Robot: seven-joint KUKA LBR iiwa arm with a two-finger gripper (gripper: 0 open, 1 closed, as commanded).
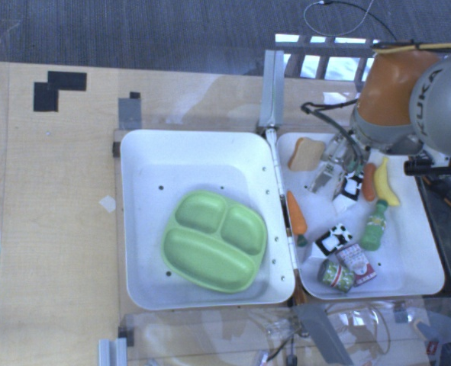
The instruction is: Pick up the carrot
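Orange carrot (296, 215) lying right of centre, tight against right bin's (427, 280) left wall. Gripper (336, 166) above it, spread wide, empty. Likely snag: fingers striking wall, nudging bread (307, 154).

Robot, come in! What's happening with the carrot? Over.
Gripper hovering in right bin, nothing between fingers. Carrot lying against bin's left wall, untouched. Path open; bread slice close by gripper.
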